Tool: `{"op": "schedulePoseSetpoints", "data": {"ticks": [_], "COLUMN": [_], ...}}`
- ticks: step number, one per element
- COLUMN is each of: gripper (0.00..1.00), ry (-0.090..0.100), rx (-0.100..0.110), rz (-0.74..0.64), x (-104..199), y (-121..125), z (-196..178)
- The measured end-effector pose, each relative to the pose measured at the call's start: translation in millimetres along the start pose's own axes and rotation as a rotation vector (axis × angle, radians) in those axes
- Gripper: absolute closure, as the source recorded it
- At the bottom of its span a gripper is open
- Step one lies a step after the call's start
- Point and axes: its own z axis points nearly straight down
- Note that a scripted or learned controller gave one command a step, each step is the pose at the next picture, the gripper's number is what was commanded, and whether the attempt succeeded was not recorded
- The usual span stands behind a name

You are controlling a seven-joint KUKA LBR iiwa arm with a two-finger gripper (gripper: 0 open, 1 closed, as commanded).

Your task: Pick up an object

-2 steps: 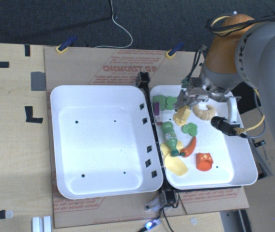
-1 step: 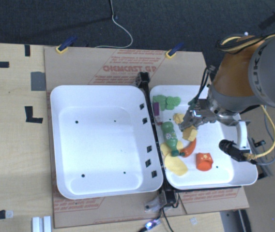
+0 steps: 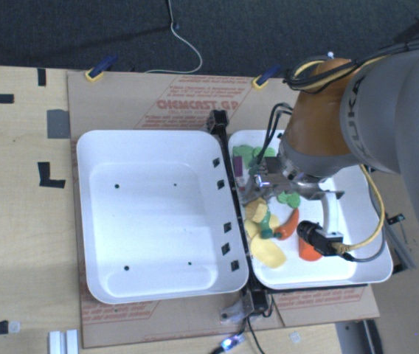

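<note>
- in the left half of the right bin [image 3: 357, 273], as the camera view shows it, the gripper [image 3: 260, 186] hangs low over a cluster of small toys, under the grey arm [image 3: 390, 109] with its orange band.
- whether the gripper is spread or closed cannot be told, since the wrist covers most of it; nor can i tell whether it grips anything.
- a yellow toy [image 3: 256, 212] lies just below the gripper in the picture, very near it; whether the two touch cannot be told.
- an orange carrot [image 3: 290, 224] lies just right of that yellow toy, lower right of the gripper and apart from it.
- the carrot's long axis is slanted: its upper end points to the picture's upper right, its lower end to the lower left.
- a small teal piece [image 3: 268, 232] sits against the carrot's lower end.
- a green piece [image 3: 291, 198] lies just above the carrot's upper end, to the right of the gripper.
- a bigger yellow lump [image 3: 269, 254] lies below the others, near the bin's lower edge.
- a red-orange toy [image 3: 309, 254] lies right of that lump, partly hidden.
- a green toy [image 3: 245, 153] lies above the gripper in the picture, close to the wall between the bins.
- the left bin [image 3: 150, 220] stands beside the right bin, their walls meeting.
- both bins rest on a brown cardboard sheet [image 3: 187, 103] with red print.
</note>
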Motion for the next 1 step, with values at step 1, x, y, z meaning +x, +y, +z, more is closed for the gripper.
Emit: {"op": "schedulePoseSetpoints", "data": {"ticks": [1], "gripper": [1.00], "ry": [0.002], "rx": [-0.007], "rz": [-0.007], "x": [94.8], "y": [-3.0], "z": [-50.3]}}
